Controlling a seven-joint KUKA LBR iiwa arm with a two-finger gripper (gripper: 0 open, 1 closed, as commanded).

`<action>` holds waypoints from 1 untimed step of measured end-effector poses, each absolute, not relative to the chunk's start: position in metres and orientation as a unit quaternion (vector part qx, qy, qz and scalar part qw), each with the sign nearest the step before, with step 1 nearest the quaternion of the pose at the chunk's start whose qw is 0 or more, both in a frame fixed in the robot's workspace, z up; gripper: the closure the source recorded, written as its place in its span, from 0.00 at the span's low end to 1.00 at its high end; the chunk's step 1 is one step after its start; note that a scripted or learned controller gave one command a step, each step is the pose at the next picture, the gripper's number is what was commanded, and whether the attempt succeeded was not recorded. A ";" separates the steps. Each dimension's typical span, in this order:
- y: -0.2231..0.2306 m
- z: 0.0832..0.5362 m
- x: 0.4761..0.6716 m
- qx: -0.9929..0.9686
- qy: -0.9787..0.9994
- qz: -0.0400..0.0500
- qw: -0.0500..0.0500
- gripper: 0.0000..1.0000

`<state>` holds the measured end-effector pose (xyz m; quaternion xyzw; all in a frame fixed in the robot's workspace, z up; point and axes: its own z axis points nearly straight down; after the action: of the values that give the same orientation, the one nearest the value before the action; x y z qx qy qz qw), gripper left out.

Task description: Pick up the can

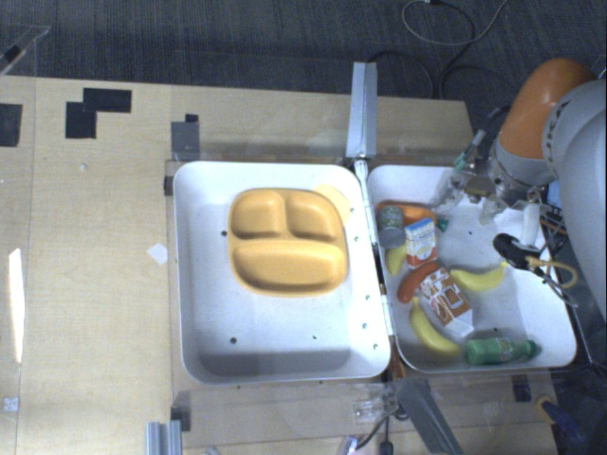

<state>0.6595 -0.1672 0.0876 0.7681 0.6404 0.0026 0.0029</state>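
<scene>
Over the right bin (560, 335), the gripper (471, 184) hovers; finger state unclear.
Dull grey cylindrical can (391, 219) lies beside smooth curved bananas (432, 332).

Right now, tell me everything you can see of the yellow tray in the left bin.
The yellow tray lies flat, open side up, in the left bin, toward its back and right of centre. It looks like smooth moulded plastic, rounded at the corners, with three compartments: two smaller ones at the back and one wide one in front. The compartments hold nothing. It rests on the bin's white floor, apart from the walls.
</scene>
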 end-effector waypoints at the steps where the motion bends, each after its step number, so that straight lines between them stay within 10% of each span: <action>1: -0.167 0.087 0.659 0.768 0.640 0.002 0.003 0.00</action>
<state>0.6594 -0.1672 0.0874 0.7680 0.6405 0.0025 0.0028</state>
